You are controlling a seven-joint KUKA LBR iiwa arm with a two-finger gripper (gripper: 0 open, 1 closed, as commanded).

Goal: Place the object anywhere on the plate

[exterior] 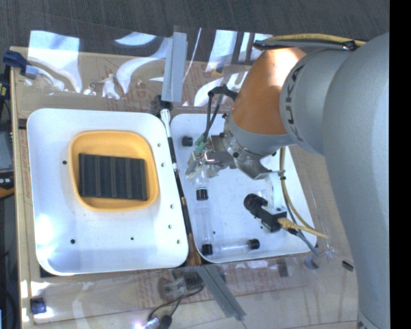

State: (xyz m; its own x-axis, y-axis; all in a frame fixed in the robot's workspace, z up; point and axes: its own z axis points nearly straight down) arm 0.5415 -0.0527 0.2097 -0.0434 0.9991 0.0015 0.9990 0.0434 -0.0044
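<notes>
Watching from above, I see the gripper point(204, 157) low in the right bin point(227, 219), a small black piece point(201, 194) lying just beside it; whether the jaws are clenched I cannot tell. Picking looks in hand; next comes carrying it to the yellow plate point(111, 140), left bin point(44, 184).

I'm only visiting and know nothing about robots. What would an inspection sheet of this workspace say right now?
Surface: wooden bench bearing two white bins side by side, left bin and right bin.
Job's things: yellow plate in the left bin, a dark ribbed slab lying on it.
Clutter: small black pieces and a clear tube in the right bin.
Grippers: gripper over the right bin's upper left part.
Cables: dark cable looping above the gripper.
Surroundings: dark floor beyond the bench.
</notes>
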